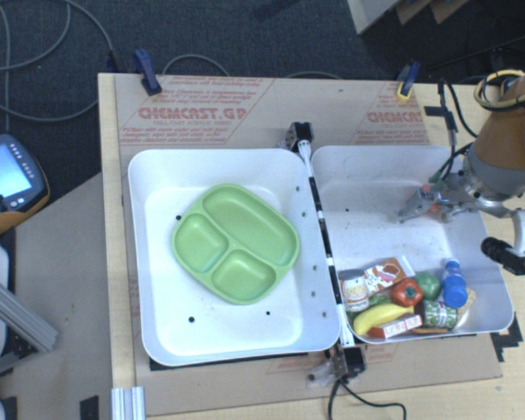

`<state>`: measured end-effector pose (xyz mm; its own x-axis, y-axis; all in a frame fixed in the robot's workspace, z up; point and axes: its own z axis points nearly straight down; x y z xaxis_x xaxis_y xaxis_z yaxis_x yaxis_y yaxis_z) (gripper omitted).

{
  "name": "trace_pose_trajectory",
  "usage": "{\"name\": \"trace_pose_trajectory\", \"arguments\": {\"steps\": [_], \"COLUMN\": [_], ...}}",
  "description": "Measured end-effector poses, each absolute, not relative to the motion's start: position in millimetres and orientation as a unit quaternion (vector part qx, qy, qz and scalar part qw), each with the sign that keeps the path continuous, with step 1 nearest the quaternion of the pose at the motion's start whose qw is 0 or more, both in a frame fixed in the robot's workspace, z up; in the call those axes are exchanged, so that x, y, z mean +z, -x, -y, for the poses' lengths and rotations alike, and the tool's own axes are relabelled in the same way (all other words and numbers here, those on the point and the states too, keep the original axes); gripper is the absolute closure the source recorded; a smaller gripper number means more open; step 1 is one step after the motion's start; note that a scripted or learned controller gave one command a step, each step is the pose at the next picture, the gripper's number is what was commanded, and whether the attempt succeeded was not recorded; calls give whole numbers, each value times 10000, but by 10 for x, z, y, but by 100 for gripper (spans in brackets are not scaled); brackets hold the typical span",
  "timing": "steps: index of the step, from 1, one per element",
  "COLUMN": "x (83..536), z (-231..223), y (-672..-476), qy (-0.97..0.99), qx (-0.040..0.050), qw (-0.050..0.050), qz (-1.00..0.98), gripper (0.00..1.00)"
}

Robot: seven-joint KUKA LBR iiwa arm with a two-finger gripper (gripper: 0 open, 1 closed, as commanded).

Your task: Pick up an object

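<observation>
A heap of toy groceries lies in the near part of the right bin (376, 182): a yellow banana (372, 318), a red pepper (407, 293), a green piece (429, 284), a blue bottle (453, 287), a small can (354, 291) and a red-and-white packet (386, 273). My gripper (413, 206) hangs over the far right part of that bin, well behind the heap, pointing left. It is open and nothing sits between its fingers. The grey arm with its orange band (506, 134) comes in from the right.
A green divided plate (236, 243) lies in the middle of the left bin (157, 199). A black-clipped ridge (319, 226) separates the two bins. Blue clamps (146, 70) hold the brown board at the back edge. A pendant with a screen (9, 182) sits off the bench at left.
</observation>
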<state>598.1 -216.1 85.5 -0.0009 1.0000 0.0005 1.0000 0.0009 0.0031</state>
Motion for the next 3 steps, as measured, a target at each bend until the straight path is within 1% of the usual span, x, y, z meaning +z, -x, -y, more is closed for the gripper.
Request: {"name": "trace_pose_trajectory", "arguments": {"steps": [1,2,3], "x": [843,965,855], "z": [2163,2199,1554], "y": [-6674,-6681,-6676], "qy": [-7057,-7056,-7050], "qx": [5,15,4], "qw": [-130,-16,-9], "qz": [-7084,-7086,-7092], "gripper": [0,100,100]}}
